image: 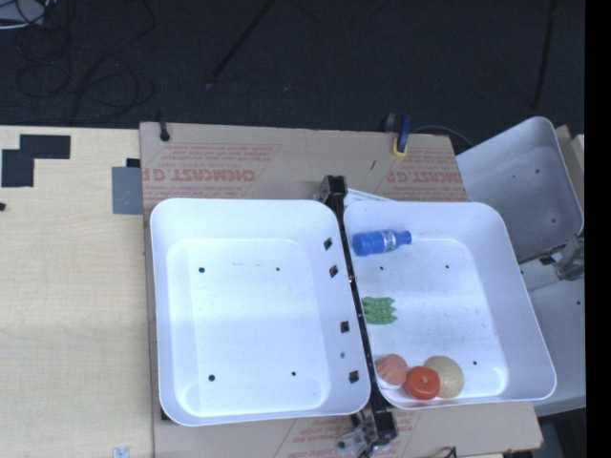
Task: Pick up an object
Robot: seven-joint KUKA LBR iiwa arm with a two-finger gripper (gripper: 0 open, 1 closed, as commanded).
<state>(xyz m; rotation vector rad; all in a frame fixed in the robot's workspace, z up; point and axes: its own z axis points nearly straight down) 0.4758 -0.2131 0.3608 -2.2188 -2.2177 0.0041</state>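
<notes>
While 1 blue bottle [381, 242] lies apart, 3 round things [421, 378] (touching) crowd the right bin [520, 284]

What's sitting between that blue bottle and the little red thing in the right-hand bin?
In the camera view, a small green object lies on the bin floor between the blue bottle and the red object. It touches neither; white bin floor shows on both sides.
</notes>
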